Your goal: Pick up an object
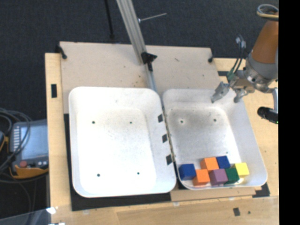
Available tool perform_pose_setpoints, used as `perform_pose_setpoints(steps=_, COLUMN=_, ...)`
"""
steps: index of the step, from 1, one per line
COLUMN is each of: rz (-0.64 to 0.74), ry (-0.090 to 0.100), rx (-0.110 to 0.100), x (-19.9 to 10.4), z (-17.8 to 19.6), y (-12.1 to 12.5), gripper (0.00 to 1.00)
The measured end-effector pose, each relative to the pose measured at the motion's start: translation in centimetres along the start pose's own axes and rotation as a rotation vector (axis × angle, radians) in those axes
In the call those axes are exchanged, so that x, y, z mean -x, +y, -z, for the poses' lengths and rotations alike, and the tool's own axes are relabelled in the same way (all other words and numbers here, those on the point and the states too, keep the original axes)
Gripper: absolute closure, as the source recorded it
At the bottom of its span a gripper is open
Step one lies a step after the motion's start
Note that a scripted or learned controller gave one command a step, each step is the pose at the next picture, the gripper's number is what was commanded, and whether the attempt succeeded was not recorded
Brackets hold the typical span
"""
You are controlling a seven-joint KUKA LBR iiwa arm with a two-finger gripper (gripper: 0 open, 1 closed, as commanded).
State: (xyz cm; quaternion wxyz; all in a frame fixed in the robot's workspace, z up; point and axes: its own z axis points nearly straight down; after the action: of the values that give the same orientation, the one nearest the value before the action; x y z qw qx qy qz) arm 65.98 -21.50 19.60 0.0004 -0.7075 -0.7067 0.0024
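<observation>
White plastic bins sit side by side on the counter (54,125), and all the action is in the right bin (243,130). Down in its lower right corner there's a tight little cluster of coloured blocks: a blue block (187,171) on the left end, an orange block (202,176) just beside it, a purple block (218,176) next along, then a green block (232,174) and a yellow block (242,168) at the right end. Behind that row sit a second orange block (210,163) and a second blue block (223,161), touching each other and the front ones. The left bin (79,139) just has a few dark dots on its floor and some grey scuffing, same kind of scuffing as the right one. The arm (266,46) comes in from the upper right of the frame, orange band on top and grey below, and the hand (229,93) hangs over the upper right corner of the right bin, well apart from the blocks. Its two fingers are spread apart with nothing between them, one finger (218,93) poking down-left over the bin's back rim. A silver metal rail (131,25) slants down from the top centre of the frame to the gap between the bins. At the far left edge there's a pendant with a screen (26,142) with cables beside it, off the counter.
</observation>
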Motion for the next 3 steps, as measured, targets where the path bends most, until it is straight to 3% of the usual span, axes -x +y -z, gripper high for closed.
perform_pose_setpoints(steps=2, rz=0.004, ry=0.000, rx=0.002, x=-0.7, z=-10.1, y=-0.4, gripper=0.00)
perform_pose_setpoints(steps=3, rz=0.005, ry=-0.004, rx=0.011, x=-0.6, z=-8.6, y=-0.2, gripper=1.00)
